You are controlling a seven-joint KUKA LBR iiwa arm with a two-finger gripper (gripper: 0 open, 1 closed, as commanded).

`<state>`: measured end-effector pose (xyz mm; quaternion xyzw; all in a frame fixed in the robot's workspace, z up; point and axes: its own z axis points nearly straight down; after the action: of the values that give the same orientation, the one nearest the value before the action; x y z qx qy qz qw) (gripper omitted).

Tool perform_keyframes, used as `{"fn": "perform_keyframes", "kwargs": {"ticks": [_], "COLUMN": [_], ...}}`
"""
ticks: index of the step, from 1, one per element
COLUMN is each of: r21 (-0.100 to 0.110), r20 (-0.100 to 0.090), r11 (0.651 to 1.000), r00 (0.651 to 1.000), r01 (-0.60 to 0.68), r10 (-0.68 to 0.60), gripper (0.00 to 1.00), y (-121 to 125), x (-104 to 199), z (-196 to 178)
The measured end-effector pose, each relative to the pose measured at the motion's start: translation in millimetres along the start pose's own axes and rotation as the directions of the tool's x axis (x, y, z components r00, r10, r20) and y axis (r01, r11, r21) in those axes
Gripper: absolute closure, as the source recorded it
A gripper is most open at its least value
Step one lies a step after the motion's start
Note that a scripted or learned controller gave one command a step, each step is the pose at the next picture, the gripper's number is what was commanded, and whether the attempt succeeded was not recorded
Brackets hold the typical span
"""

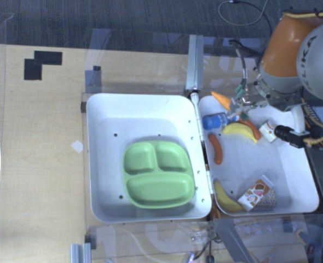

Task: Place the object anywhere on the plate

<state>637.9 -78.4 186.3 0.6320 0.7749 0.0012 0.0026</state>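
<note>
A green sectioned plate lies in the left bin. The right bin holds several small items: a blue object, an orange carrot-like piece, a yellow banana, a reddish sausage, a second yellow banana at the front and a printed snack packet. My gripper hangs over the far left part of the right bin, just above the blue object and the banana. Nothing shows between its fingers.
The grey arm with its orange band fills the upper right and covers the right bin's far corner. A metal divider runs between the bins at the back. Black cable loops behind the bench.
</note>
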Motion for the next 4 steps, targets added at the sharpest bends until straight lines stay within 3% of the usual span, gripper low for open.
{"fn": "perform_keyframes", "kwargs": {"ticks": [1,2,3,4], "r21": [-0.004,0.0,-0.001,-0.001], "r20": [0.002,-0.002,-0.002,-0.002], "r11": [0.975,0.971,0.971,0.931], "r00": [0.975,0.971,0.971,0.931], "r01": [0.224,0.238,0.238,0.365], "r10": [-0.224,-0.238,-0.238,-0.365], "gripper": [1.0,1.0,0.0,0.0], "y": [4.2,7.4,7.5,-39.4], "x": [4.2,104.5,104.4,100.9], "z": [-79.1,-27.8,-28.0,-5.4]}}
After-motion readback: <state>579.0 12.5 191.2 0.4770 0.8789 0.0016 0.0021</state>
